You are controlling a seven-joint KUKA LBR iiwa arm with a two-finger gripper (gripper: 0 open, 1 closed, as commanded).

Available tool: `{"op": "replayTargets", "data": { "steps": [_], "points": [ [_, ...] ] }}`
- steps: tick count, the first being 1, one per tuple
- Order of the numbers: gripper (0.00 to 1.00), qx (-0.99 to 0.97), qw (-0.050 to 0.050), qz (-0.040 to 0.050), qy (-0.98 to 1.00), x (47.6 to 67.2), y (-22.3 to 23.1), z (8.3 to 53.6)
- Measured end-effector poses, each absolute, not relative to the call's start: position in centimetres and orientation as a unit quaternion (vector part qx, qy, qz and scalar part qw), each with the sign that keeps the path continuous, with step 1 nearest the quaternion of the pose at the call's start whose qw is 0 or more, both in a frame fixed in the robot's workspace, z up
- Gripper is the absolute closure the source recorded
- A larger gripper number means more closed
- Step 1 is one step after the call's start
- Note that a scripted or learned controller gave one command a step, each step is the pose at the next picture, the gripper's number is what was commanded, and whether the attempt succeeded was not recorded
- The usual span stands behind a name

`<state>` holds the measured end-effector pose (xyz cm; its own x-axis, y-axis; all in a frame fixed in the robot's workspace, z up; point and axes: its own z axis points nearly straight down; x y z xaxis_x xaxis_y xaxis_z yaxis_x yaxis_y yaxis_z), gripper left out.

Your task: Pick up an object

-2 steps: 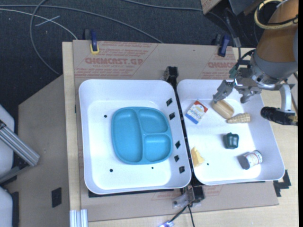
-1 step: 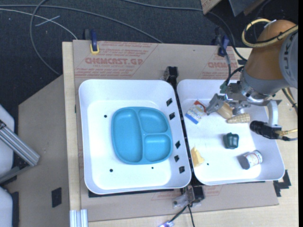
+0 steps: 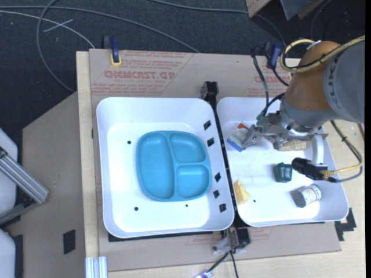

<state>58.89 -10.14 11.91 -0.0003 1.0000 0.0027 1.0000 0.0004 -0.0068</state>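
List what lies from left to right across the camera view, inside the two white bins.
Blue three-compartment plastic plate in the left bin → small yellow-tan wedge at the right bin's left edge → gripper → small dark teal object → grey-and-white cylinder.

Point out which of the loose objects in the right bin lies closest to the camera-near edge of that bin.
The small grey-and-white cylinder, lying lowest in the right bin. The teal object sits farther up, and the yellow-tan piece lies against the bin's left wall.
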Motion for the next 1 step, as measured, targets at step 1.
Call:
{"op": "replayTargets", "data": {
  "steps": [1],
  "points": [
    [1.0, -0.707, 0.001, -0.0006, -0.707, 59.05, -10.2, 13.34]
  ]
}}
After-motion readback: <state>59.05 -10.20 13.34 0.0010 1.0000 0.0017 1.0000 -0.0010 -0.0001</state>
